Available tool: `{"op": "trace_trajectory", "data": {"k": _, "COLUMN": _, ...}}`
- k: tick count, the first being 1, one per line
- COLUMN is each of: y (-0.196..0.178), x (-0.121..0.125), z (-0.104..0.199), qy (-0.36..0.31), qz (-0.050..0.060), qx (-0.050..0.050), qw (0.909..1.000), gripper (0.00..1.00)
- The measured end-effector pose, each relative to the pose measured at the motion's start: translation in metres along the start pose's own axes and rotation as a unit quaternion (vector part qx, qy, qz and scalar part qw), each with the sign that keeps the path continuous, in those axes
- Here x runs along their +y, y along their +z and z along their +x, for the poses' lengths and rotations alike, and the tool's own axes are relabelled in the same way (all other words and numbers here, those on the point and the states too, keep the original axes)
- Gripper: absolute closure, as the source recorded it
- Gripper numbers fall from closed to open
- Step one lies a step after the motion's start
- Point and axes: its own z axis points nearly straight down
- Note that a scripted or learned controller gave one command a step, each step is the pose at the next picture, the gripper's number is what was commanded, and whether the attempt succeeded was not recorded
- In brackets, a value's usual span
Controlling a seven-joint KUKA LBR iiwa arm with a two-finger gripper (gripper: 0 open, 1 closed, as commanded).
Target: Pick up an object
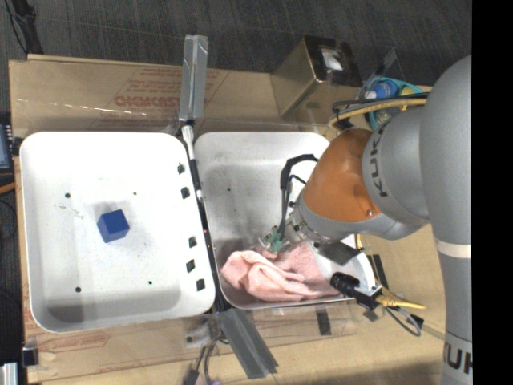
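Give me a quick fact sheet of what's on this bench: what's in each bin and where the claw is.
left bin: blue cube, alone near the middle
right bin: crumpled pink cloth at the near edge
arm: reaches in over the right bin
claw: low, at the cloth's upper edge
grip: cannot tell

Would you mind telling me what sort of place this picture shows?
Probably a robotics lab test bench: a grey and orange arm reaches over two white bins, set on cardboard, with a blue cube and a pink cloth as practice objects.
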Motion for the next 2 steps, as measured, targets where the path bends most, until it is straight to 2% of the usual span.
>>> {"op": "trace_trajectory", "data": {"k": 1, "y": -0.0001, "x": 0.0001, "z": 0.0, "qy": 0.0, "qz": 0.0, "qx": 0.0, "qw": 1.0, "gripper": 0.0}}
{"op": "trace_trajectory", "data": {"k": 2, "y": -0.0096, "x": 0.0008, "z": -0.0002, "qy": -0.003, "qz": 0.0, "qx": 0.0, "qw": 1.0, "gripper": 1.0}}
